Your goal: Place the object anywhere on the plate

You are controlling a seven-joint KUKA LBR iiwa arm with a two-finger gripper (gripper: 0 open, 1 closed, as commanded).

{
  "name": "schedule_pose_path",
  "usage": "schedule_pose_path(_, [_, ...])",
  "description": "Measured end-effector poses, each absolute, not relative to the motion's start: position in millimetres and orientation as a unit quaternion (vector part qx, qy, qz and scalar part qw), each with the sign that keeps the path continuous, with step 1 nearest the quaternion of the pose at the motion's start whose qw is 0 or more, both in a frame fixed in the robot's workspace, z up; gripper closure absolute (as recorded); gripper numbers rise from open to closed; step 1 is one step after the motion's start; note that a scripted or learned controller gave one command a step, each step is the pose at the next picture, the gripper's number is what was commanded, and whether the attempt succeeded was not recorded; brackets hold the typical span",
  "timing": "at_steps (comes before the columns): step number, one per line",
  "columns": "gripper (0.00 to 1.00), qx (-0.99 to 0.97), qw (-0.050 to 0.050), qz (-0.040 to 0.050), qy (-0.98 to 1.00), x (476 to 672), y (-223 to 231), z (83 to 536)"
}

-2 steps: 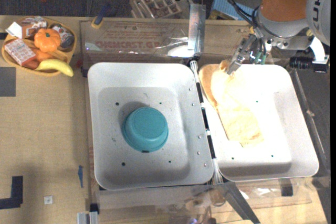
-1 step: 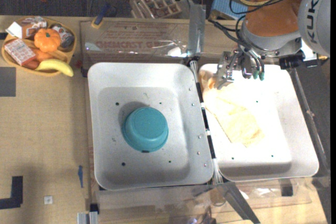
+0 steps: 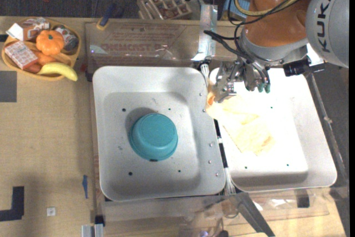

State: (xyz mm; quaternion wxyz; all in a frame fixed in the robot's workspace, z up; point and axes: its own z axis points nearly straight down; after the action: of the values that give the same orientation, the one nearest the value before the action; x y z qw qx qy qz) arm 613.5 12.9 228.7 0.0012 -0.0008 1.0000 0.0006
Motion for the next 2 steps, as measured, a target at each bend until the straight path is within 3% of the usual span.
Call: schedule_pose_path(2, [1.0,-0.002,0.0,0.0005,1.0,550.8,101,223])
